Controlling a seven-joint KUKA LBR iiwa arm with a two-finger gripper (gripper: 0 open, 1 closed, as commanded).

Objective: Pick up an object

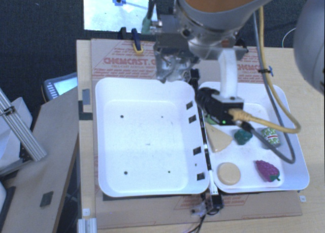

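The right bin (300, 175) holds several small objects: a tan wedge (218, 138), a teal lump (242, 136), a green and white striped piece (270, 135), a purple bunch of grapes (267, 170) and a round tan disc (229, 173). My gripper (175, 72) hangs over the back rim of the left bin (104, 125), close to the divide between the two bins. It is apart from all the objects, which lie to its right and nearer the front. Nothing is visible in it.
A black unit (219, 109) with a yellow cable (277, 125) hangs over the back left of the right bin. The arm's large body covers the top middle. Clips line the seam between the bins. A blue and yellow clamp (136, 41) sits behind the left bin.
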